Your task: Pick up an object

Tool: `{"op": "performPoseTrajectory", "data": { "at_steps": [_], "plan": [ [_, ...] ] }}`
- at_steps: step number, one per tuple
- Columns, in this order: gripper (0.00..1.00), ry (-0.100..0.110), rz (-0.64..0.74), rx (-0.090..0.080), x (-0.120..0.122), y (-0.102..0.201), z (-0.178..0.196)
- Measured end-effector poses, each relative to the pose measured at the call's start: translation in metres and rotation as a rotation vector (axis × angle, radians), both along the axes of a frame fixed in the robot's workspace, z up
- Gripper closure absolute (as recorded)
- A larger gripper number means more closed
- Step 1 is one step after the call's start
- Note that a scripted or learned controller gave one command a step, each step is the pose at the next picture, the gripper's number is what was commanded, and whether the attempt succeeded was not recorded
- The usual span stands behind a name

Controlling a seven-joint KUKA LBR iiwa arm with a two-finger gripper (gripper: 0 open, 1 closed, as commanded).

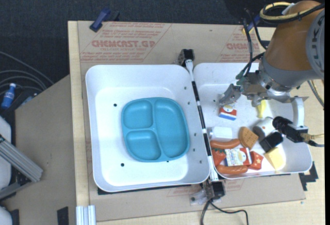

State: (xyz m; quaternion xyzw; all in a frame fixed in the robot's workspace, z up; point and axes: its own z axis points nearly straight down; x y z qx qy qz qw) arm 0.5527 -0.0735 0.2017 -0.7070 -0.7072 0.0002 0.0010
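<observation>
Gripper: poised above small carton in right bin; finger opening cannot be told. Risk: crowded toys nearby, likely glancing miss.

Reaches in from the right edge of the camera view: grey KUKA arm with a broad orange band above the wrist. Bends downward, carrying the metal two-finger gripper low and leftward. One grey finger juts out to the left.
</observation>
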Motion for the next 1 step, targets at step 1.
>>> {"op": "performPoseTrajectory", "data": {
  "at_steps": [1],
  "plan": [
    [0.00,0.002,-0.002,-0.001,-0.0036,-0.0423,-0.1094]
  ]
}}
